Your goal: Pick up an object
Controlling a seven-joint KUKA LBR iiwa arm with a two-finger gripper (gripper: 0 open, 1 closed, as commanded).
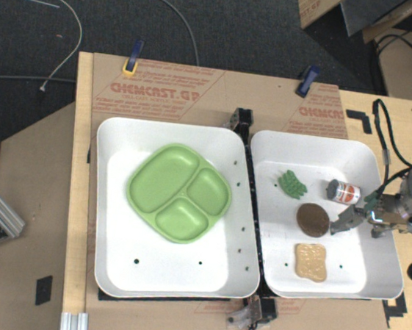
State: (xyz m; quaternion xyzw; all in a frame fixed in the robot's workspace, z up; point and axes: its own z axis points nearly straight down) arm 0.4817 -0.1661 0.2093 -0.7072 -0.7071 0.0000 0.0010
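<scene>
I am at the approach, by my reading — nothing is lifted yet, and all four candidates lie in the right bin on my desk. My tool reaches in low over that bin from the right, its dark fingers pointing left and down. They look slightly spread, with one tip close beside the right edge of the brown disc and nothing visibly between them; whether that tip touches the disc I cannot tell from this slant.

The small can, red-banded and lying on its side, sits just above the fingers, near them but apart. The green leafy piece lies further left, and the tan slice sits below the disc, apart from it. The left bin carries the green divided plate — well away from my reach.

Next, I judge, I must settle on one target. The disc is nearest but flat, so the fingers would need to straddle its rim; the can might roll.
</scene>
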